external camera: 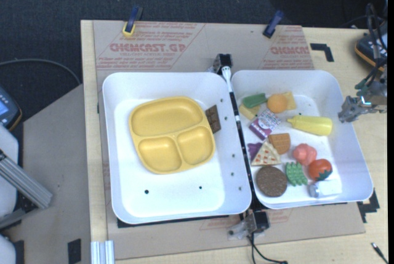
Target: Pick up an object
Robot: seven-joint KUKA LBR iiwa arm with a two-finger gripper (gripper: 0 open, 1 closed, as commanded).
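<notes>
Arm [377, 66] cut off by right edge.

We see a yellow divided plate [171, 141] in the white left bin [123, 195]; the white right bin [354, 164] holds an orange ball [277, 103], a red tomato [319, 168], a brown cookie [271, 181].

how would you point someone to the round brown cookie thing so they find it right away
Look in the right white bin, at its near edge on the left side. The brown cookie lies there, just below the pizza slice and left of the green toy. It is the one flat, dark brown disc.
</notes>
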